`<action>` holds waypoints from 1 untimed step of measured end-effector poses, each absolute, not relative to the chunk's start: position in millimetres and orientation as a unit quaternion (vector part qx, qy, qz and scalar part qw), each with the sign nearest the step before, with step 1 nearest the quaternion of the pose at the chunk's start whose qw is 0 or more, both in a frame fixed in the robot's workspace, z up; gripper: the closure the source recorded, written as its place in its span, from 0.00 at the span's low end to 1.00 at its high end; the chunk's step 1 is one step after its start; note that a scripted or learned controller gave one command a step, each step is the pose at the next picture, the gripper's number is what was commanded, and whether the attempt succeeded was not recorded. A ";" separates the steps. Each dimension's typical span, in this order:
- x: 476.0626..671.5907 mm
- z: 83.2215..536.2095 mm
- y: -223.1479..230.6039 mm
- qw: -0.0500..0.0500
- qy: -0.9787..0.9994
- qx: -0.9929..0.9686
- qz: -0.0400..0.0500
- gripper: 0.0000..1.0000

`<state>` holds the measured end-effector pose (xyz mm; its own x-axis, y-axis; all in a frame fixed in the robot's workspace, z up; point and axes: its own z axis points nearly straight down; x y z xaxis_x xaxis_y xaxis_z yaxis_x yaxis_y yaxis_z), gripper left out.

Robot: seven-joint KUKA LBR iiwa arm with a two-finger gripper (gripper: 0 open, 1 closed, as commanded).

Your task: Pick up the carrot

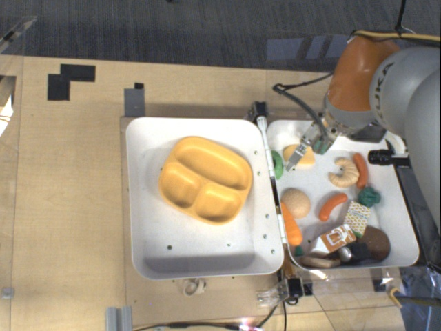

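Note:
The carrot [292, 227] is a small orange piece with a paler top. It lies along the left wall of the right bin [406, 219], just below a round beige bun [296, 200]. My gripper [300, 153] hangs over the upper left part of that bin, right above a yellow wedge [305, 158] and well above the carrot in the view. The grey arm with its orange band [355, 74] comes in from the upper right.
The left bin [148, 247] holds a yellow divided plate [205, 178]. The right bin also holds a croissant [342, 173], two red sausages [333, 205], a green piece [368, 196], a patterned packet [357, 218], a small box [336, 238] and a green item [277, 164] near the gripper.

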<state>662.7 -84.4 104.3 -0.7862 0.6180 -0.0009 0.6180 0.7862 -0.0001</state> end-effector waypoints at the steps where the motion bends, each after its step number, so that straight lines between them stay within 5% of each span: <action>1: 640.5 108.3 -84.7 0.005 0.945 0.328 0.001 0.00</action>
<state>640.5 -84.7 108.3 -0.7846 0.6200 -0.0084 0.6200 0.7846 0.0042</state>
